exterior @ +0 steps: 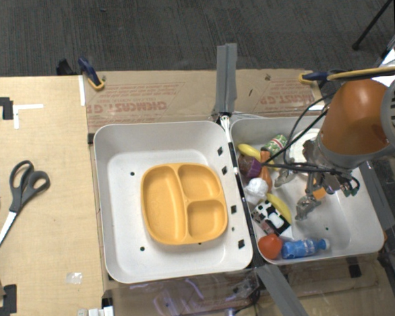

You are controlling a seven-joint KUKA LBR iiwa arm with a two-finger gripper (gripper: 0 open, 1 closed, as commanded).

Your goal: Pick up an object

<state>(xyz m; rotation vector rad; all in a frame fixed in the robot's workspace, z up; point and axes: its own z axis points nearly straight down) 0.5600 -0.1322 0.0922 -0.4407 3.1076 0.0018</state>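
1. Objects for picking lie heaped along the left wall of the right bin (360, 235), the candidates for the task; none of them sits between the gripper's fingers.
2. The bench (44, 261) is pale wood, with a strip of brown cardboard (155, 100) along its far side behind both bins.
3. The left bin (114, 211) is white and shallow, and holds a yellow divided plate (185, 203) lying flat near its middle, three compartments facing up.
4. The arm (357, 122) comes in from the right, its orange band over the far right part of the right bin, black cables looping off toward the left.
5. The gripper (307, 204) hangs over the bare middle of the right bin, just right of the pile, its metal fingers pointing down and to the near left. How far apart they stand I cannot tell from this angle.
6. Scissors (18, 193) with black handles rest on the bench, well left of the left bin.
7. A blue bottle (304, 248) lies on its side at the near edge of the right bin, touching a red ball (270, 246) on its left.
8. A banana (279, 208) lies just far of them, beside a black and white item (269, 216).
9. A white ball (256, 188) sits farther back, with a purple item (252, 166) and a second yellow piece (249, 150) beyond it.
10. A green and white packet (275, 145) lies at the far end of the pile.
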